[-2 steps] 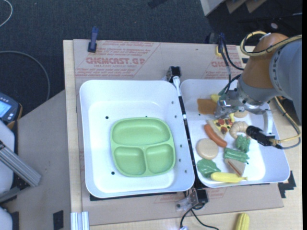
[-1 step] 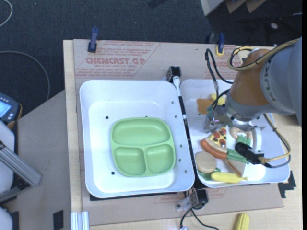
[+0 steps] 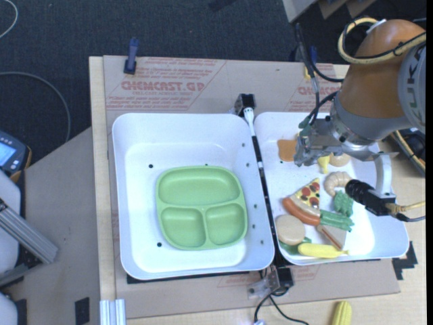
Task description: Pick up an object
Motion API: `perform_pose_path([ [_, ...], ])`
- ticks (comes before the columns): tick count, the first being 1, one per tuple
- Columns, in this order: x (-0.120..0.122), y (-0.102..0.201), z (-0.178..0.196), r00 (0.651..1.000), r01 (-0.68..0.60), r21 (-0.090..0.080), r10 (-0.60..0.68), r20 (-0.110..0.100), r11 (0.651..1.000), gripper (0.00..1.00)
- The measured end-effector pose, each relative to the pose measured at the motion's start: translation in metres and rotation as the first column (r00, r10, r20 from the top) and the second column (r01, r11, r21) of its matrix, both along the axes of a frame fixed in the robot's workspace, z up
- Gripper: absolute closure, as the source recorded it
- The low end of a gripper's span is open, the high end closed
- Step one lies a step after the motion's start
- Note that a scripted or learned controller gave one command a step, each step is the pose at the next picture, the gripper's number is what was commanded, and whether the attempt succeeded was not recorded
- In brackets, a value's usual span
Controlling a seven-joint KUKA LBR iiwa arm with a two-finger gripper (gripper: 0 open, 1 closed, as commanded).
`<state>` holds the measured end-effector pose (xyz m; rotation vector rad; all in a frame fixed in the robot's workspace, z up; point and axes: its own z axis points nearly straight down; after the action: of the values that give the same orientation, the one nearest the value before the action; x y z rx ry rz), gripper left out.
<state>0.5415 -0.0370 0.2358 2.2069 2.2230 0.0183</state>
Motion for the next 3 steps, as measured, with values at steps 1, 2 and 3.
perform_pose_path([
  [1, -0.021, 0.042, -0.054, 1.000, 0.003, 0.001, -0.003, -0.023, 1.000, 1.00],
  [2, 0.009, -0.025, -0.051, 1.000, 0.013, -0.006, -0.013, -0.011, 1.000, 1.00],
  [3, 0.018, -0.068, -0.155, 1.000, 0.012, -0.002, -0.012, -0.015, 1.000, 1.00],
])
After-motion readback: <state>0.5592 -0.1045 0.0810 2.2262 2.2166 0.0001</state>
